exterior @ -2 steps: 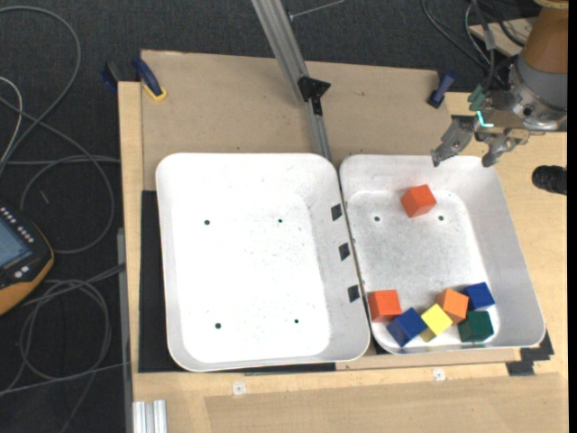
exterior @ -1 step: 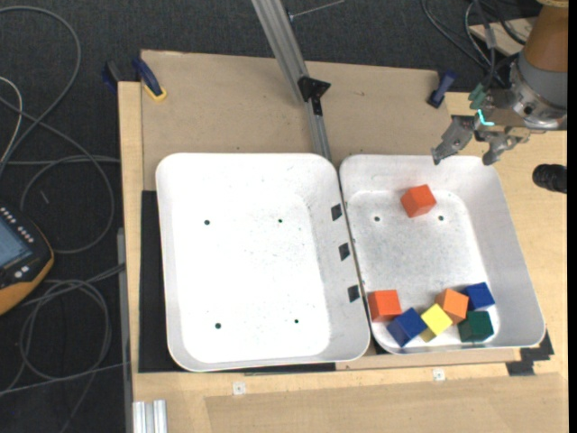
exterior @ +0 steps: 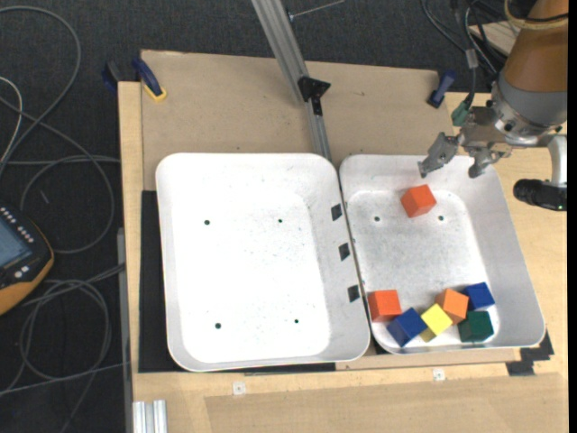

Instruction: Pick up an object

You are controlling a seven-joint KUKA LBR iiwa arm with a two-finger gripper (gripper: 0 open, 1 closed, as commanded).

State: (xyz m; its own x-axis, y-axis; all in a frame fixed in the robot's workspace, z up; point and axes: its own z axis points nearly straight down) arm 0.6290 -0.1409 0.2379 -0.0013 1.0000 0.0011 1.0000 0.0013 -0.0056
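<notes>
The arm (exterior: 539,52) reaches in over the far right corner of the bench (exterior: 225,97), grey with its orange band showing at the top right. Its gripper (exterior: 459,162) hangs above the far edge of the right bin (exterior: 509,242), with its two fingers spread wide apart and nothing between them. One finger (exterior: 436,159) points down toward the bin's far left part, the other sits nearer the far right corner.

Just below the spread fingers an orange block (exterior: 418,199) lies alone on the bin floor, near the far edge and tilted a little against the bin's sides. It is close to the gripper but apart from it.

The other blocks crowd along the near edge of the same bin. A second orange block (exterior: 385,304) sits toward the near left corner. Just beside it lies a blue block (exterior: 406,325), and a yellow block (exterior: 436,319) touches that one. A third orange block (exterior: 455,303) sits just behind the yellow one, with another blue block (exterior: 480,295) beside it toward the right. A dark green block (exterior: 476,327) rests in the near right corner.

The left bin (exterior: 180,242) lies side by side with the right one, their inner rims meeting at the middle of the bench. A slanted metal bar (exterior: 284,39) crosses the far edge of the bench and ends where the two bins meet.
</notes>
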